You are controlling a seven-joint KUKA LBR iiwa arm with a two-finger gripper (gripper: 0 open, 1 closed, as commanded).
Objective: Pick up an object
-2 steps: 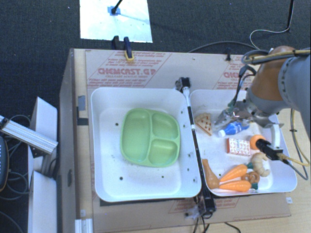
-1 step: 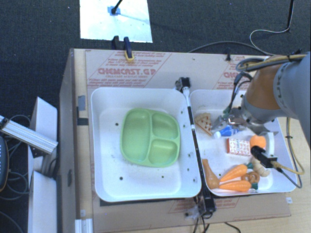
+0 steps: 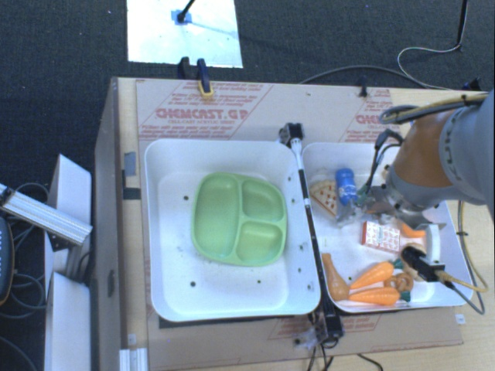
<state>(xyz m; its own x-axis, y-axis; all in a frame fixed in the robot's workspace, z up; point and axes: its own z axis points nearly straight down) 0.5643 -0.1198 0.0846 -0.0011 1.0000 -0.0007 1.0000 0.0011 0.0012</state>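
Low over the far half of the right bin, the gripper hung at the end of the arm reaching in from the right. Whether it was open or closed could not be told. Just beside it on the left lay the bottle. It was blue with a paler far end, and its long axis ran roughly from near to far in the view. A pizza slice lay close against the bottle's left side, next to the bin wall. On the near side of the gripper lay a red-and-white card, with a small orange piece at its right. Closer to the near rim lay a carrot and a second carrot, both lengthwise left to right. A pretzel sat at their right ends and a tan club-shaped piece at their left. Well apart, a green divided plate lay in the left bin.
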